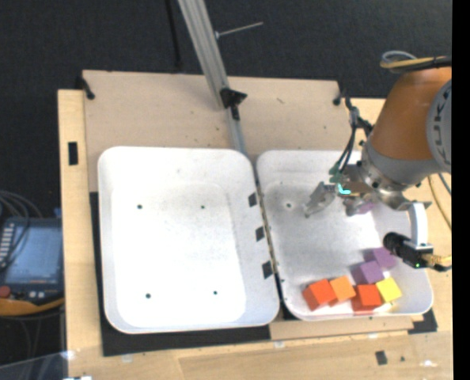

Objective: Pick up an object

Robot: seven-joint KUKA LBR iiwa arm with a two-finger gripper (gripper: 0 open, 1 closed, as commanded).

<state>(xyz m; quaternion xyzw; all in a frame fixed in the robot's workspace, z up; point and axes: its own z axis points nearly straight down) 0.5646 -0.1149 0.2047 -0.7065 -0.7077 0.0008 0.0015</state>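
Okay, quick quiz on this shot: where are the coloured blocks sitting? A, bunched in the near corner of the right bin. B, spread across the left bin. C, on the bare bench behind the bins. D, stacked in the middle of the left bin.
A: the coloured blocks, orange, purple and yellow, lie bunched in the near corner of the right bin, below the gripper.

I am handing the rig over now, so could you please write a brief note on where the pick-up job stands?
Gripper: over the right bin, above its upper middle floor; whether it is open or shut cannot be made out, and nothing shows in it.
Objects: blocks clustered in the right bin's near right corner: orange block, lighter orange block, red-orange block, yellow block, purple blocks.
Left bin: no blocks show in it.
Done: nothing lifted.
Left: reach the cluster, grasp one block, lift.
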